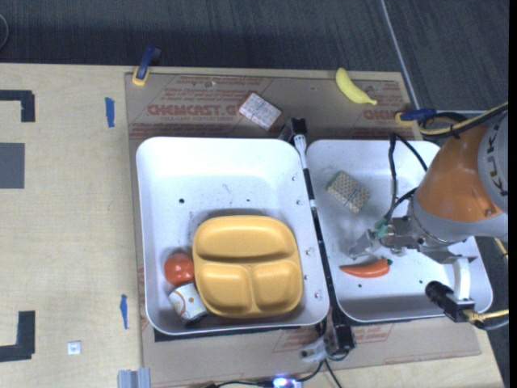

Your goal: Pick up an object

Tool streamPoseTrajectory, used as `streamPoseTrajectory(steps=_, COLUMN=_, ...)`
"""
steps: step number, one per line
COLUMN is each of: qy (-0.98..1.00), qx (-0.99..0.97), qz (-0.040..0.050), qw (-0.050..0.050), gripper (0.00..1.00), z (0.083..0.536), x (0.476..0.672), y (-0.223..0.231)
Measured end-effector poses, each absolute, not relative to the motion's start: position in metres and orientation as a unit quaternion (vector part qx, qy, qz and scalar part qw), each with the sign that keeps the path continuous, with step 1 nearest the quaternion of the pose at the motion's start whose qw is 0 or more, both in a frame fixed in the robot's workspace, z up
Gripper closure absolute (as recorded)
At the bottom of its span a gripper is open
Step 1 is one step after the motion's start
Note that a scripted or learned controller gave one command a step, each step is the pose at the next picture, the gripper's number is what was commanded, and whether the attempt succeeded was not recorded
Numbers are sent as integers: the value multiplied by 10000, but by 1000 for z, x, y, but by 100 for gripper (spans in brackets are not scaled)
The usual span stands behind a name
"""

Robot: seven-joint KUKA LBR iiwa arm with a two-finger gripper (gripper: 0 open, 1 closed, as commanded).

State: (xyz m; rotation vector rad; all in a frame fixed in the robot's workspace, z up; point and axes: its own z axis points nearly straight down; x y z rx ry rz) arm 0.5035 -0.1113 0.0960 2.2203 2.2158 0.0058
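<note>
While the grey arm [472,176] reaches in from the right with its orange band tilted over the right bin [420,301], its wrist bends down toward the bin floor and the gripper [381,241] sits low near the bin's middle. Whether that gripper is spread or pressed together I cannot tell, since its tip is small and blurred against the white plastic. Just below it lies a red-orange chili pepper [365,269], flat on the bin floor and close to the tip, though contact is unclear. Farther up in the same bin rests a small speckled grey block [348,190], apart from the gripper.

A yellow compartment tray [246,263] fills much of the left bin [218,168], with a red ball [178,267] touching its left edge and a small orange-and-white figure [187,301] just below the ball.

Both bins stand on a brown cardboard sheet [194,107] printed with red lettering, laid on a pale wooden bench [65,217]. On the cardboard behind the bins lie a patterned small box [259,111] and a yellow banana [354,87]. Blue clamps [145,63] grip the cardboard's edges, and dark carpet [242,14] shows beyond the bench.
</note>
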Motion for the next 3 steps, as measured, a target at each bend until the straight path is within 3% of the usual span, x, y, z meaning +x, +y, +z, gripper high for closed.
streamPoseTrajectory(steps=1, qy=7070, qx=7072, qz=18, qw=19, gripper=0, z=86, x=481, y=-92)
streamPoseTrajectory(steps=2, qy=7067, qx=7075, qz=29, qw=32, gripper=100, z=96, x=482, y=-92)
streamPoseTrajectory(steps=3, qy=7077, qx=7065, qz=8, qw=3, gripper=100, z=185, x=480, y=-16)
